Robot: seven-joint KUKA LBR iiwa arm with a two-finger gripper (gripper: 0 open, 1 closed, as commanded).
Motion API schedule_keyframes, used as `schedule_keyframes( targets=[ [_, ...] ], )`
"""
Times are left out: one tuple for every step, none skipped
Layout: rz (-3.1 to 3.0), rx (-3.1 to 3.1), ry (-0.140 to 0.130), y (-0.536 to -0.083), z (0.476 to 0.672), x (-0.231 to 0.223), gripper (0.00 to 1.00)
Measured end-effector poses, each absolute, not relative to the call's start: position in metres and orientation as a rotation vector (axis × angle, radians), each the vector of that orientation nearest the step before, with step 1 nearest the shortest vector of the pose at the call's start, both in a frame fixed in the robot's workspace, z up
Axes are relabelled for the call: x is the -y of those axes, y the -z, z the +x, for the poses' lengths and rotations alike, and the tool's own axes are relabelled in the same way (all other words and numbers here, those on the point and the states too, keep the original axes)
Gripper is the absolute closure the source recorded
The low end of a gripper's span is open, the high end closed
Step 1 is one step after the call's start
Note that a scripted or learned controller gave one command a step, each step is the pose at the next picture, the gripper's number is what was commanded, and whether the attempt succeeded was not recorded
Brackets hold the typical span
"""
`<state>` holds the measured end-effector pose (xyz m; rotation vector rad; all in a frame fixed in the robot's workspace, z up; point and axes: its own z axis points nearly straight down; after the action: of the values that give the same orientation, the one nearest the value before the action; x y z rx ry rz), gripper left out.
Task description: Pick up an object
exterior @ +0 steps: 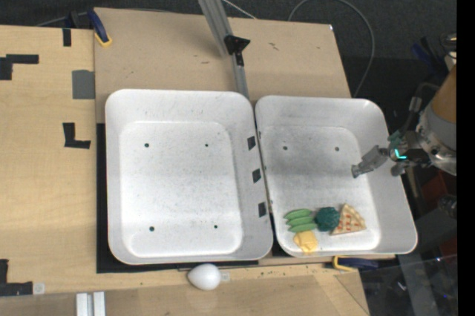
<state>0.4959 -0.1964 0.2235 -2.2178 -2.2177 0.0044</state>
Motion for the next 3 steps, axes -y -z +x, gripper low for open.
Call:
schedule_keyframes(
  targets=[
    [-2.218, 2.222, -0.001, -0.226, 0.497, 0.196, 0.0],
    [-2.216, 2.217, -0.007, -0.161, 0.496, 0.195, 0.0],
    [-2.216, 2.217, -0.006, -0.097, 0.498, 0.193, 0.0]
  ],
)
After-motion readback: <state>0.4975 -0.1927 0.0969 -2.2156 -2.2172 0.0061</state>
